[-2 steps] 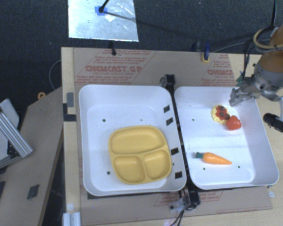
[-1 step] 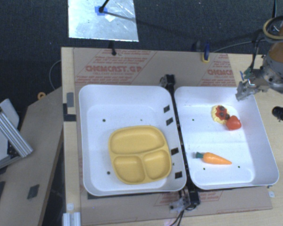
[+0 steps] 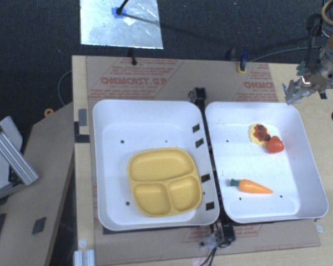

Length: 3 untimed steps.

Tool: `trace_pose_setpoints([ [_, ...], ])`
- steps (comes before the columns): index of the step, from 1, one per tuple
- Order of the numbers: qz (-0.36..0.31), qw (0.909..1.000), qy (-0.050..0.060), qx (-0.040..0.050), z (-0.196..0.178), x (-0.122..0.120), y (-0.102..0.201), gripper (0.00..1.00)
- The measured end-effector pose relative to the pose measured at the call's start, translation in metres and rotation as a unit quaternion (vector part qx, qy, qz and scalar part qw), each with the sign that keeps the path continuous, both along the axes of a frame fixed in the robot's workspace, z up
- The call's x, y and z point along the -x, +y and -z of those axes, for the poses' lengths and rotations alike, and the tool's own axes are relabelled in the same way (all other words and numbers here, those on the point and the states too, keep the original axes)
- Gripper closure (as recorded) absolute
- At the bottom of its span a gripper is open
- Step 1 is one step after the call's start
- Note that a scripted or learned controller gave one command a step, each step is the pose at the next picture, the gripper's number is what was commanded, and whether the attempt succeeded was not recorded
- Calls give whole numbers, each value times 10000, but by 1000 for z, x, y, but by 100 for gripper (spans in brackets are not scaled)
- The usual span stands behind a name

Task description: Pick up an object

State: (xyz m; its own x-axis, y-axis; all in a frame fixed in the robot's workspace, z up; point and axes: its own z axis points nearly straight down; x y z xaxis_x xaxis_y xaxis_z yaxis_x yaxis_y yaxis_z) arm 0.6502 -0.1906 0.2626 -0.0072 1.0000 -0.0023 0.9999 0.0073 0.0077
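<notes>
Dark carpet floor point(image 3: 33, 49); shiny metal sheet point(image 3: 121, 16) on it; wooden bench point(image 3: 155, 73).

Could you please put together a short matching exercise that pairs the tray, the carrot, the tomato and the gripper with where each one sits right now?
Things:
1. tray
2. carrot
3. tomato
4. gripper

Places:
A. right bin, near its front
B. above the right bin's far right corner
C. left bin
D. right bin, toward its far side, beside a small yellow food piece

Pairs: 1-C, 2-A, 3-D, 4-B
</notes>
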Motion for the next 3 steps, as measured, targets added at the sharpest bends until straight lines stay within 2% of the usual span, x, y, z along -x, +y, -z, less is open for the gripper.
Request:
trace_pose_setpoints([
  [1, -8, 10000, 37, -17, 10, 17, 56, 100],
  [2, -12, 10000, 29, -15, 4, 24, 110, 100],
  [3, -11, 10000, 46, -20, 19, 39, 163, 100],
])
